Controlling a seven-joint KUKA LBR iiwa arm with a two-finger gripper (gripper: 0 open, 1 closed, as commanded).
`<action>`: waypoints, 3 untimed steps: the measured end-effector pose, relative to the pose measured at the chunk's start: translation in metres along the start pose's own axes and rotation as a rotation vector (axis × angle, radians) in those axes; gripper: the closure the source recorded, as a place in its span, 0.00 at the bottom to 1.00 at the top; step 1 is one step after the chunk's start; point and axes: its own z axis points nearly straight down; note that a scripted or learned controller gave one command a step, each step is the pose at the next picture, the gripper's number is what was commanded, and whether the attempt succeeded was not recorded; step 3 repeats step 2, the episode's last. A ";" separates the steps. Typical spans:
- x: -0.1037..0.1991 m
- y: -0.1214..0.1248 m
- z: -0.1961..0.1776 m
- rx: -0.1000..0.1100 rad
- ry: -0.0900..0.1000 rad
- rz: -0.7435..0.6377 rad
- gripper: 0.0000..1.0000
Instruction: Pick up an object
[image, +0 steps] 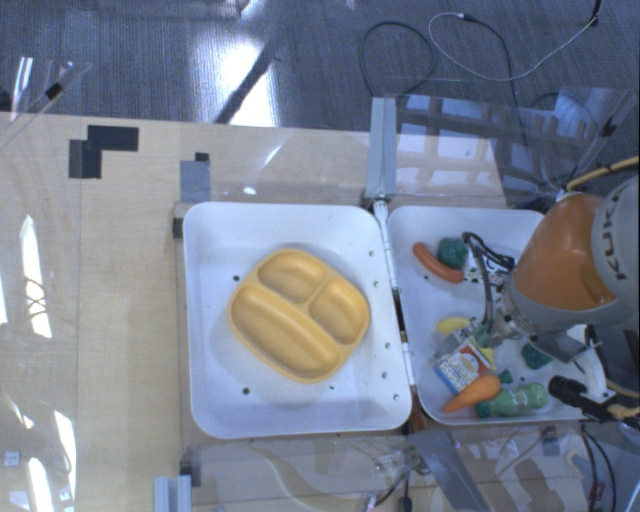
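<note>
Grey arm (612, 250) with a bulbous orange band (560, 265), black cables (480, 262) along its wrist

One fixed cam above my bench (100, 300), looking down at a slant on both white bins (200, 400); my arm (575, 265) enters from frame right.

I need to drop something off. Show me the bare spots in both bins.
Left bin: bare floor rings the yellow tray, widest along the front and left walls. Right bin: a bare strip beside the divider, below the sausage. Its front corner is crowded: carton, carrot, gripper.
</note>
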 end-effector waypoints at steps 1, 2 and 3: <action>-0.001 0.004 -0.012 -0.008 -0.004 -0.001 1.00; 0.008 0.068 -0.096 0.006 0.000 0.197 1.00; 0.008 0.068 -0.096 0.006 0.000 0.197 1.00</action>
